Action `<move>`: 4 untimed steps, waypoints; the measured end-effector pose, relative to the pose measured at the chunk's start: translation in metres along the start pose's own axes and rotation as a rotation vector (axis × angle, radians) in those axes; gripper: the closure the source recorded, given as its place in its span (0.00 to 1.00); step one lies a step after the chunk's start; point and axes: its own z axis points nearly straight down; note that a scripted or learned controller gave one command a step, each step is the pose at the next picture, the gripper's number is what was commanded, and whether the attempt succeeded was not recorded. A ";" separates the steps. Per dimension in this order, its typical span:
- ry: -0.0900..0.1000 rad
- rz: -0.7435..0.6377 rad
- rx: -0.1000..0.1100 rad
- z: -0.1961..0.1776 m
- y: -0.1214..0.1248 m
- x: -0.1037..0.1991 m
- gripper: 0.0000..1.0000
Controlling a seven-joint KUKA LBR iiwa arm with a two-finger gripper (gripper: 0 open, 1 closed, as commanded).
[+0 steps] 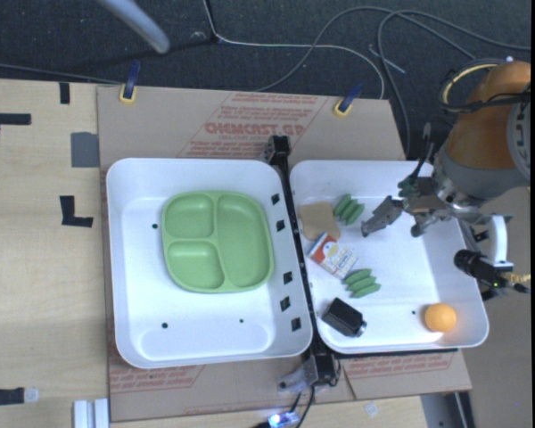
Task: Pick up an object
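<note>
Behind pincer (399, 217), right bin (388, 176) wall partly hidden; fingers spread, holding nothing.

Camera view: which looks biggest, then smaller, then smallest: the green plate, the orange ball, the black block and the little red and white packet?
1. Green plate, by far the biggest.
2. Red and white packet and black block: they look about alike, so I won't rank them.
3. Orange ball, the smallest.

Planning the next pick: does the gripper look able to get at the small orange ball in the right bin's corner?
Probably yes: the small orange ball lies apart from other items, though close to the white bin wall, below the gripper.
</note>
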 end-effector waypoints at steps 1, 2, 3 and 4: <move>-0.002 -0.004 -0.013 -0.008 0.003 0.000 0.00; -0.003 -0.003 -0.010 0.036 0.003 0.002 0.00; -0.002 -0.003 -0.010 0.096 0.009 0.006 0.00; -0.002 -0.004 -0.017 0.105 0.012 0.006 0.00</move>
